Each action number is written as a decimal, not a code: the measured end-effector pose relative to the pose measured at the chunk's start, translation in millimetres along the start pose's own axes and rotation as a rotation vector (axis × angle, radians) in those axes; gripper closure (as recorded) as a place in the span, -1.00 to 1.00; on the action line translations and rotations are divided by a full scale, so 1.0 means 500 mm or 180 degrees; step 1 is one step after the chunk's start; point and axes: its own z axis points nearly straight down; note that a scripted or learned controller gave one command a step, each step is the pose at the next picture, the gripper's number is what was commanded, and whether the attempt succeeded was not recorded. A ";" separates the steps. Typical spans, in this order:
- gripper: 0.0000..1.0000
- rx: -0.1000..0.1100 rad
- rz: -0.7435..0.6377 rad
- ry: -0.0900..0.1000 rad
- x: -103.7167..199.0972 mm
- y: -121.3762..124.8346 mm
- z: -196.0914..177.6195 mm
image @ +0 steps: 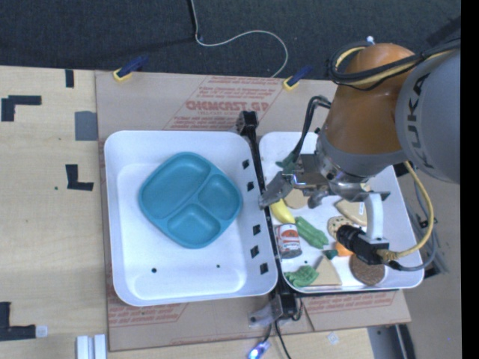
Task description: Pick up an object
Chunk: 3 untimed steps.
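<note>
Here, the gripper (281, 189) is seen low over the left side of the right bin (404, 279), its fingers spread apart with nothing held between them. A yellow banana (282, 212) lies just below the fingertips, beside a small can (289, 240).

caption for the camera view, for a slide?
Grey-and-orange KUKA arm's gripper low over the cluttered right white bin, above a yellow banana; the left white bin holds a blue divided plate.

You are looking at a robotics lab: an industrial arm (389, 103) over two white bins (120, 200) clamped to a cardboard-covered tabletop (217, 103), black tape markers (19, 107), loose cable (239, 40) behind.
</note>
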 end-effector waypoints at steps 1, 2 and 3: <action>1.00 -0.0012 0.0017 -0.0009 -0.009 0.005 -0.021; 1.00 -0.0032 0.0015 -0.0006 0.025 -0.037 -0.124; 1.00 -0.0005 0.0026 -0.0012 0.040 -0.037 -0.047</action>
